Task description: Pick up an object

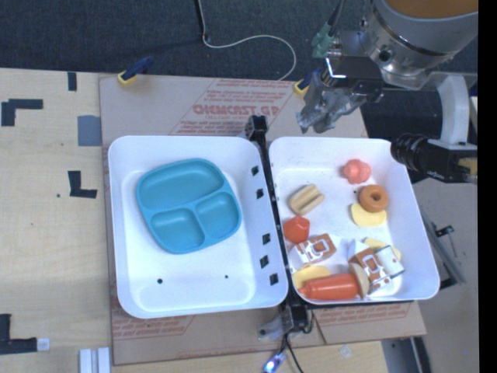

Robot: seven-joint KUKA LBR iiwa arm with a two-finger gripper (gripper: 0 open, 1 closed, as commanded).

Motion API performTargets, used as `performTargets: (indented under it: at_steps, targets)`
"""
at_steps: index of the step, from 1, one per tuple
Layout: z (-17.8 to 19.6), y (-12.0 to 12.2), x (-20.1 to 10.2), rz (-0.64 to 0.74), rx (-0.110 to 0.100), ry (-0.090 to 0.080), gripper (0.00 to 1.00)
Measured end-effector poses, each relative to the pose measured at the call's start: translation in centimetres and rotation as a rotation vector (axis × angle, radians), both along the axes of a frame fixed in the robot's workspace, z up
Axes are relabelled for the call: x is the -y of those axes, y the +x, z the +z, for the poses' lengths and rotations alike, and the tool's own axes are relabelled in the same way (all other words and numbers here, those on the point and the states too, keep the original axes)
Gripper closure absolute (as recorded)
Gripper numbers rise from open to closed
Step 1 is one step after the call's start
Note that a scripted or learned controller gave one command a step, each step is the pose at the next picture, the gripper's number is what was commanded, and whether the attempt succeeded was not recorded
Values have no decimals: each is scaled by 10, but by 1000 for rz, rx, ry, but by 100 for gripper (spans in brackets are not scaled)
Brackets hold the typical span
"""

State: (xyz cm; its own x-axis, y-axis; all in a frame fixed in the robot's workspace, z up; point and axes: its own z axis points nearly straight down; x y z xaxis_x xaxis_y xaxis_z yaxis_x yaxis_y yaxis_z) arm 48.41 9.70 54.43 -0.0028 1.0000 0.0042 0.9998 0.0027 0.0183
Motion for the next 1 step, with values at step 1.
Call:
performTargets:
  at_steps: [1]
  targets:
    - [-98,-1,-31,1,-29,-7,100]
